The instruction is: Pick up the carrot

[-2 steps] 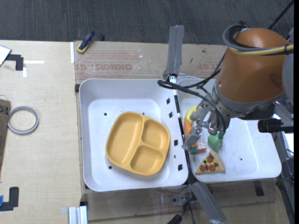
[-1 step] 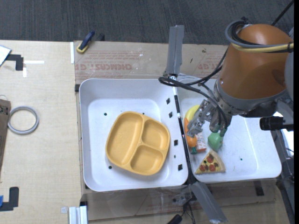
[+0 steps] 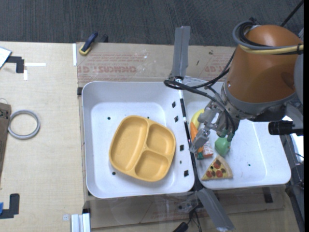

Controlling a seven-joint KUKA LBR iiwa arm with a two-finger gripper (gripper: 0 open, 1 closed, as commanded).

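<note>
The carrot (image 3: pixel 193 129) shows as a narrow orange strip at the left wall of the right bin (image 3: pixel 270 178), mostly hidden behind my gripper. My gripper (image 3: pixel 199 141) hangs low over that spot, tilted down and to the left, its tip right beside the carrot. I cannot make out whether it touches the carrot.
A yellow item (image 3: pixel 198 116) lies just behind the carrot. A red and white item (image 3: pixel 208 152), a green item (image 3: pixel 222 146) and a pizza slice (image 3: pixel 217 169) lie close by. The left bin (image 3: pixel 96 129) holds a yellow divided plate (image 3: pixel 142 148). A tape roll (image 3: pixel 22 124) lies far left.
</note>
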